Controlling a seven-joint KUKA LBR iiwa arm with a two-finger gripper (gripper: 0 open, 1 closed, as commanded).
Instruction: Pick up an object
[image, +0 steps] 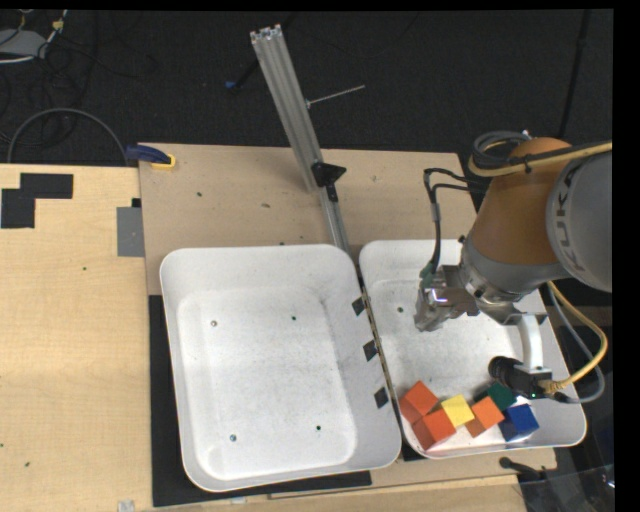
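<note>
The gripper (432, 310) is hanging over the right bin (400, 262), nothing visibly in it; its opening is unclear. Blocks (457, 412) are clustering at the bin's near edge, probably light, rigid; flat opposite faces suit grasping.

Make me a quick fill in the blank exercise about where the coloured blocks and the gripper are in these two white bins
1. The cluster of coloured cube blocks lies in the ______ shallow white bin as the camera sees it.
2. The small cube between the red cube and the orange cube is ______.
3. The two-finger gripper hangs over the same bin, nearer its ______ edge than the blocks.
4. The blue cube sits at the ______ end of the cluster.

Missing words: right; yellow; far; right
</note>
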